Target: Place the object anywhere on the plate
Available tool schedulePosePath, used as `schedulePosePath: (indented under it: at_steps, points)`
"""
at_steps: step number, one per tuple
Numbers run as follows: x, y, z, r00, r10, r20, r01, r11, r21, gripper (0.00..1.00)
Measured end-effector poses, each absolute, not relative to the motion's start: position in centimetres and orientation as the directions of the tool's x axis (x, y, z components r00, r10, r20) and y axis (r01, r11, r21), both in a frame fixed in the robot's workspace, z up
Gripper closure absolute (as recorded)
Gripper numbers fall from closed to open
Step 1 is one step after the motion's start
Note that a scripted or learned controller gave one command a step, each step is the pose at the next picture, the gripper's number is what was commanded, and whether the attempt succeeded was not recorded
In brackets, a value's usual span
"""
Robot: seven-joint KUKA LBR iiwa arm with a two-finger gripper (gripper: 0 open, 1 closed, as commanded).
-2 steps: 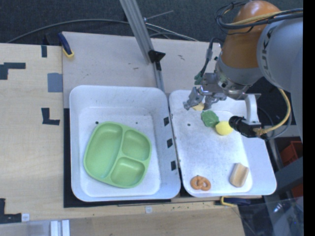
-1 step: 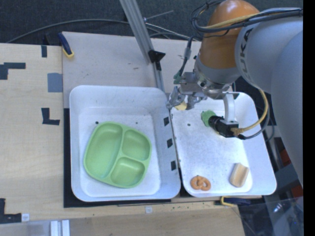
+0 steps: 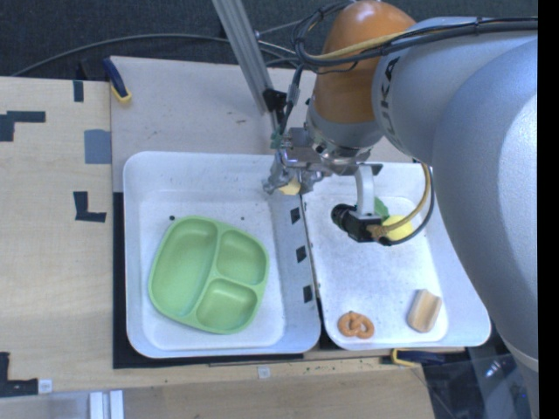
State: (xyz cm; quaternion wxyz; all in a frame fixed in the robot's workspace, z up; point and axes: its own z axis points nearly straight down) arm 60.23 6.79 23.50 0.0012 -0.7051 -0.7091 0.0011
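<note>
A light green plate with three compartments lies in the left bin. My gripper hangs over the ridge between the two bins, near their far edge, above and to the right of the plate. A small pale yellow object shows between its metal fingers, and they look shut on it. The wrist and its orange band hide the area behind.
The right bin holds an orange pretzel-shaped piece and a tan bread-like block near its front edge. A small green item lies partly under the wrist. The big grey arm covers the right side.
</note>
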Motion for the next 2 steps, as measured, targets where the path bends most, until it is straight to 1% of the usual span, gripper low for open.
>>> schedulePosePath:
  at_steps: [1, 2]
  points:
    - [62.56, 12.45, 22.47, -0.007, 1.000, 0.001, 1.000, 0.007, -0.001, 1.00]
    - [62.55, 12.07, 22.56, -0.003, 1.000, -0.002, 1.000, 0.003, -0.001, 0.00]
